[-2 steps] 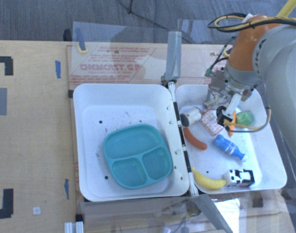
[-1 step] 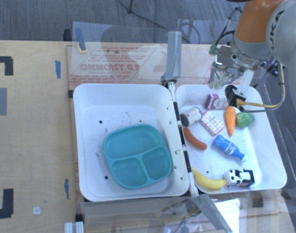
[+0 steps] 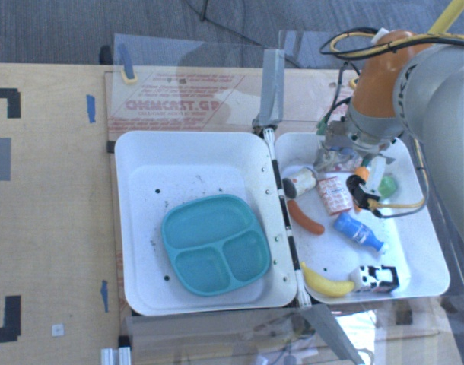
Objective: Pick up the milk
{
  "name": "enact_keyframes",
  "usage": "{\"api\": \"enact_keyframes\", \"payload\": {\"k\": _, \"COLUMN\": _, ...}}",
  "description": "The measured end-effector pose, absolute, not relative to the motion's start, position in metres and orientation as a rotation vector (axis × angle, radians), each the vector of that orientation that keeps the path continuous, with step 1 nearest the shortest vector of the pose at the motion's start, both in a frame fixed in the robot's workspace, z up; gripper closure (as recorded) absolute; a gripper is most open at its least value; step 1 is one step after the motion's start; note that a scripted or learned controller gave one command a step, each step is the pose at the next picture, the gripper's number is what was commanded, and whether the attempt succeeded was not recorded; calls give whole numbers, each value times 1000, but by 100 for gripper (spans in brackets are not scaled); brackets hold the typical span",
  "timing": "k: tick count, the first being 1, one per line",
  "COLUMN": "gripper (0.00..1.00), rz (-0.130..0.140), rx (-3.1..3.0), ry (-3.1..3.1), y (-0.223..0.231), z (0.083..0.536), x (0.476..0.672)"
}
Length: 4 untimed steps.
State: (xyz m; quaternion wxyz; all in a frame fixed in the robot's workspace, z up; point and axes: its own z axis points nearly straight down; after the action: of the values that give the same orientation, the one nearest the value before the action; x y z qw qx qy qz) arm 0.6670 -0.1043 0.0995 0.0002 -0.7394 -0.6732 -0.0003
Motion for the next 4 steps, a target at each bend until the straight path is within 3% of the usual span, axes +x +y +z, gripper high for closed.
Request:
{"api": "enact_keyframes", "payload": {"k": 1, "gripper": 100, "rz": -1, "rx": -2256, "ry": -2187, "y": -161, "z": 203, "x": 575}}
{"api": "enact_keyframes", "payload": {"k": 2, "gripper": 100, "rz": -23, "rx": -2283, "ry": -2183, "y": -110, "z": 104, "x": 542}}
{"api": "enact_keyframes", "payload": {"k": 3, "gripper": 100, "rz": -1, "rx": -2451, "ry": -1967, "y": -96, "z": 233, "x": 574}}
{"api": "enact_keyframes", "payload": {"k": 4, "gripper": 0, "rz": 0, "rx": -2451, "ry": -1967, "y": -96, "z": 233, "x": 574}}
